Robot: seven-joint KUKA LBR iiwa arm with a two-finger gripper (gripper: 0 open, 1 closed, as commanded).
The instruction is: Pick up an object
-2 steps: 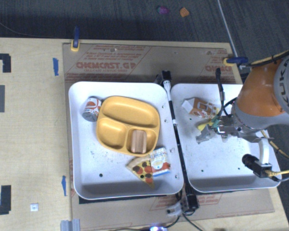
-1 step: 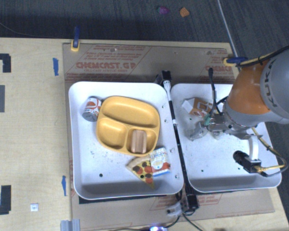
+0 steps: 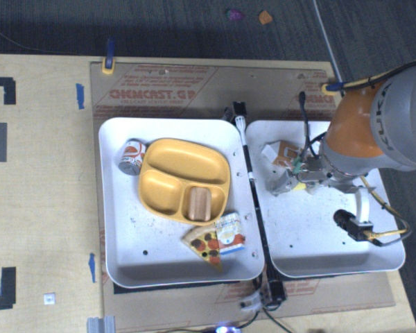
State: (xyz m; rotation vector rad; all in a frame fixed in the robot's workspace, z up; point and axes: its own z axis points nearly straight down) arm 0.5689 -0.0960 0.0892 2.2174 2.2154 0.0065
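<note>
1. Packet (image 3: 283,151): crumpled, brown/white, just beside gripper (image 3: 286,180) on its far side, in far-left part of right bin (image 3: 312,245). Lying on bin floor, not lifted. Contact w/ gripper: can't tell.
2. Gripper: low over right bin floor, near that bin's left wall. Open, clenched or grasping: can't tell from this angle. Nothing seen gripped.
3. Arm (image 3: 350,127): grey w/ orange band, coming in from view-right of gripper, over right bin's far-right corner.
4. Rest of right bin floor, nearer camera than gripper: bare white.
5. Black divider strip (image 3: 250,186): just view-left of gripper, btwn the two bins.
6. Left bin (image 3: 125,245): next past divider, beside right bin.
7. Yellow tray (image 3: 177,159): in left bin, well view-left of gripper, w/ several compartments.
8. Brown block (image 3: 199,203): in the small tray compartment closest to gripper.
9. Small pouch (image 3: 229,229): view-left of gripper and nearer camera, on left bin floor, just beside tray's near edge.
10. Pizza-slice toy (image 3: 205,244): touching pouch, on its side away from gripper.
11. Can (image 3: 132,157): farthest from gripper, on its side at tray's far-left edge, touching tray.
12. Cardboard sheet (image 3: 159,89): under both bins.
</note>
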